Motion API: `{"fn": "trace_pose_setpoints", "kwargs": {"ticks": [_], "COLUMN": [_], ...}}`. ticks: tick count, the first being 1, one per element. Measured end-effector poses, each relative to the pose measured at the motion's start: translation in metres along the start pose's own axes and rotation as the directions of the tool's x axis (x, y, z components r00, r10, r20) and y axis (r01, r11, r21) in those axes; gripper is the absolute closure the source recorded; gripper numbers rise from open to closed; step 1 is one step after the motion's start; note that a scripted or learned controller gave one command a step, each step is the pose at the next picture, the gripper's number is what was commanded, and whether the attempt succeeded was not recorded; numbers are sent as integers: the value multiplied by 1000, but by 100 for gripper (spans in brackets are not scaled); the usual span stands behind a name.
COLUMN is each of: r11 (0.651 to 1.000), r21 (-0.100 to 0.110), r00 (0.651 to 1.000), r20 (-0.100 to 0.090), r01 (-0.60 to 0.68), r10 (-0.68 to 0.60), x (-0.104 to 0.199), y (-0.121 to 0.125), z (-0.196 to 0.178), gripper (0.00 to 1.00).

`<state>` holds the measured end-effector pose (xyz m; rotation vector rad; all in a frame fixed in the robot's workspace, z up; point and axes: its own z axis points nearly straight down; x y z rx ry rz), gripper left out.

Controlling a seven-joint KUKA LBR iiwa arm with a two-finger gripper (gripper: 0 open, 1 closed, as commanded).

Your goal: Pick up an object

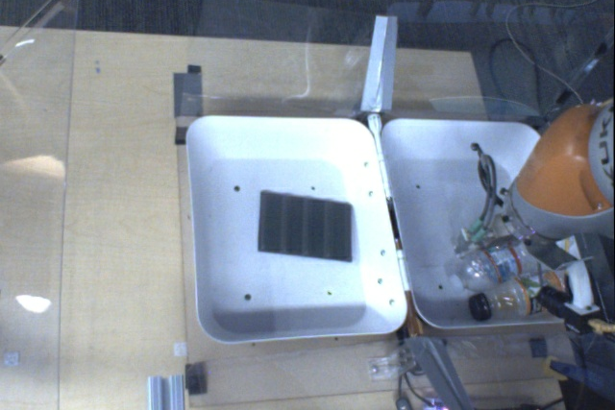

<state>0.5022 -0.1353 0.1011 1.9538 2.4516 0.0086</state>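
arm (567,173) over right bin (432,158) | gripper (495,240) by clear bottle (500,302) | grip state: cannot tell

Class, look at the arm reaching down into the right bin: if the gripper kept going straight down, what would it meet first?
Probably the clear plastic bottle lying under the gripper in the right bin; depth is hard to judge from this slanted view.

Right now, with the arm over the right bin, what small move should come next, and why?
Probably a short descent onto the clear bottle. The arm hangs over the right bin, and the bottle lies in the bin just below it, not visibly gripped.
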Motion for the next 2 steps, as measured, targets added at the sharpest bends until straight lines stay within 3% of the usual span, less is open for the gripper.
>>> {"fn": "trace_pose_setpoints", "kwargs": {"ticks": [1, 2], "r11": [1000, 999], "r21": [0, -4], "r00": [1000, 999], "r20": [0, 3], "r01": [0, 33], "r10": [0, -33], "x": [0, -25], "y": [0, 43], "z": [0, 12], "gripper": [0, 0]}}
